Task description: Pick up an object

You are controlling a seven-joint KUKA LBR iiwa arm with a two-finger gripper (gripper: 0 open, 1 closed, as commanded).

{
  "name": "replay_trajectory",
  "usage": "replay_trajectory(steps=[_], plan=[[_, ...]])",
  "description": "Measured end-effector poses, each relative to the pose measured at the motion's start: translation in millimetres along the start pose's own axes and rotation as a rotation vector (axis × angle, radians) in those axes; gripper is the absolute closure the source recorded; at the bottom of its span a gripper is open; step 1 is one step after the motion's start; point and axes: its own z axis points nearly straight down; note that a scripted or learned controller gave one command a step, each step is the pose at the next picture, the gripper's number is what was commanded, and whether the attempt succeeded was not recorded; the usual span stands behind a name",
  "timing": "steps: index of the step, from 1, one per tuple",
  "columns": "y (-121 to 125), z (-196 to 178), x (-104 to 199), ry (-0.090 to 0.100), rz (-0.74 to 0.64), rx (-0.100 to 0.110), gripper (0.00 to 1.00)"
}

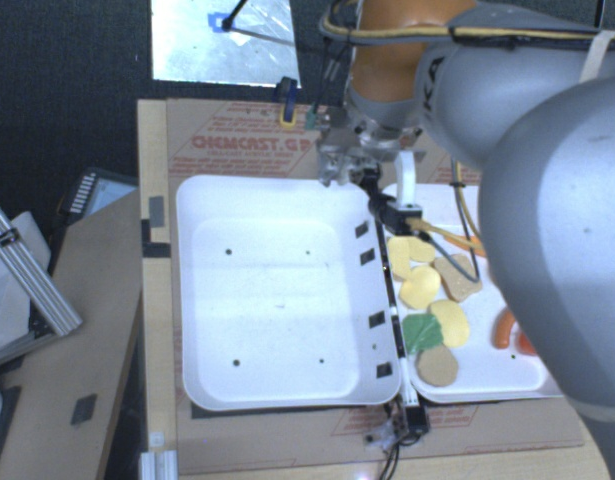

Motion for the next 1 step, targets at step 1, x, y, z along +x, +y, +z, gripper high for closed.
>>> replay_trajectory(steps=[1], plan=[[0.9, -129.9, -4.7, -0.001, 0.003, -0.011, 1.0]])
